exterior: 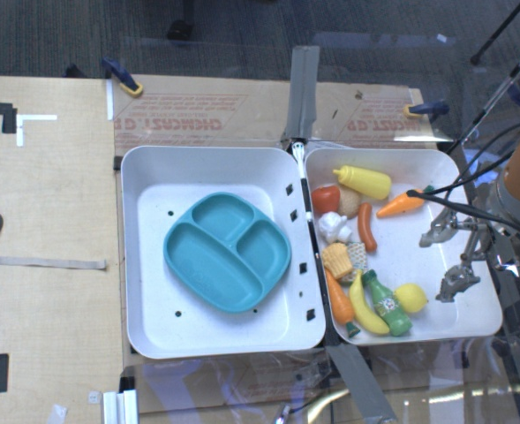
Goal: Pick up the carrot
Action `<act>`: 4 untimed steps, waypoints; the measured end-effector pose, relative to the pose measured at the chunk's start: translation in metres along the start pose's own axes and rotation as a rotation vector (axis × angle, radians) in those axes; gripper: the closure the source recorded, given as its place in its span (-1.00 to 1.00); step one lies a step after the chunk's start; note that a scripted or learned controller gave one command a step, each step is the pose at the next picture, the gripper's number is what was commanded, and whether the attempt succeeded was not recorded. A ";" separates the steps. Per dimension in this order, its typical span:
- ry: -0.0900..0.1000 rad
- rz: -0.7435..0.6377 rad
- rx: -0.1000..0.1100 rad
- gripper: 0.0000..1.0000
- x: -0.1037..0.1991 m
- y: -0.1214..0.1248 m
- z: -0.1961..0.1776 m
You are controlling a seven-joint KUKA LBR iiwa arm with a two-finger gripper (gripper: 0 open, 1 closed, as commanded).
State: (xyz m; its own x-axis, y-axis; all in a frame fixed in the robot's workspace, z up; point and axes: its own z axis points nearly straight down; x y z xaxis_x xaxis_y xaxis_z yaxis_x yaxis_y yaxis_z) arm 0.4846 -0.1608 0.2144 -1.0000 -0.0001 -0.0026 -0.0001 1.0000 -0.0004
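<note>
Two shallow white bins are seen side by side on the bench; the left bin [145, 237] holds a blue divided plate [228, 252], and the right bin [471, 321] holds a heap of toy food along its left wall.

The carrot [400, 205] is found in the upper middle of the right bin, lying nearly level with its orange tip pointing left and its green top to the right; it is set just right of the yellow mustard bottle [363, 180] and up and to the right of the red sausage [366, 226]. A second, darker orange piece [338, 299] is laid along the bin's left wall farther down, beside the banana [364, 306].

The gripper [450, 256] is seen over the right half of the same bin, reaching in from the right; its two metal fingers [439, 230] are spread apart, one toward the top and one lower down, and nothing is held between them. The carrot is placed up and to the left of the gripper, near the upper finger yet apart from it; thin dark cables [471, 203] are stretched across just beyond the carrot's green end. A green bottle [387, 303] and a lemon [410, 298] are seen below and left of the lower finger.
</note>
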 end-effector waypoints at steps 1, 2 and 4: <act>-0.001 -0.014 0.001 -1.00 -0.097 -0.049 0.099; -0.001 0.275 0.000 -1.00 -0.144 -0.049 0.120; 0.053 0.619 -0.015 -1.00 -0.162 -0.045 0.128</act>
State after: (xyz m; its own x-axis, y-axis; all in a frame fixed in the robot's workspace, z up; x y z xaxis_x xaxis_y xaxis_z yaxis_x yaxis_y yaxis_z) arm 0.6468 -0.2060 0.0873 -0.8136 0.5791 0.0515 0.5799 0.8147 -0.0005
